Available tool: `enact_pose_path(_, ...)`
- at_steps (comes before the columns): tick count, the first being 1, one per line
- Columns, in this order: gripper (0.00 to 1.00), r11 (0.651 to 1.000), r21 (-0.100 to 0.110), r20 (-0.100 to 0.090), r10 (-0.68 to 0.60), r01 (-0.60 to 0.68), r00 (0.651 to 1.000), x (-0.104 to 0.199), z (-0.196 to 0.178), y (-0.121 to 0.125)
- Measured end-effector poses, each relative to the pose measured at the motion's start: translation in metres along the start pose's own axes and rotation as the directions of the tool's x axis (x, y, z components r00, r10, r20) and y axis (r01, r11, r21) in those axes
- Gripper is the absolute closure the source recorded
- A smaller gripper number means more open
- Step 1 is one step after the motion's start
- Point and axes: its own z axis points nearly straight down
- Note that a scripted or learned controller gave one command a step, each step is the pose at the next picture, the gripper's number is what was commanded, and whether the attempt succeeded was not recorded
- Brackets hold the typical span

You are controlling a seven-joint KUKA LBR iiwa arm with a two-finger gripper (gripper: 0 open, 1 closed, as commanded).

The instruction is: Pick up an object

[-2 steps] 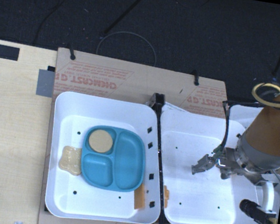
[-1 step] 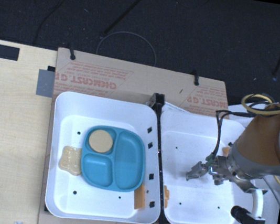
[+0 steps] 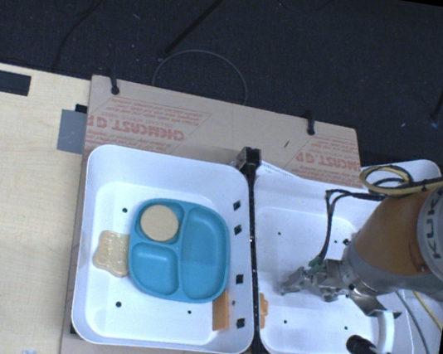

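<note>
My gripper (image 3: 295, 283) hangs low in the right bin (image 3: 319, 348), near its left half, with the grey and orange arm (image 3: 395, 243) reaching in from the right. A small orange piece (image 3: 263, 309) lies against the divider just below and left of the gripper, apart from it. In the left bin (image 3: 113, 171) sits a blue divided plate (image 3: 200, 252) with a round tan disc (image 3: 158, 222) in its upper left compartment. A pale beige slab (image 3: 112, 253) rests beside the plate's left edge. A brown stick (image 3: 221, 311) lies at the plate's lower right.
A black divider bar (image 3: 248, 244) runs between the two bins. Cables (image 3: 390, 177) loop over the right bin's far corner. A black and white part (image 3: 379, 341) of the arm sits at the right bin's lower right. Cardboard (image 3: 212, 133) lies under both bins.
</note>
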Motion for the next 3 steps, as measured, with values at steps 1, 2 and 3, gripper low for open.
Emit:
enact_pose_path(1,1.00,1.000,-0.002,0.000,0.007,-0.007,1.000,-0.002,-0.012,0.000)
enact_pose_path(2,1.00,1.000,-0.008,0.002,0.003,-0.003,1.000,-0.003,-0.054,-0.001)
enact_pose_path(3,1.00,1.000,-0.010,0.003,-0.001,0.001,1.000,-0.004,-0.107,0.000)
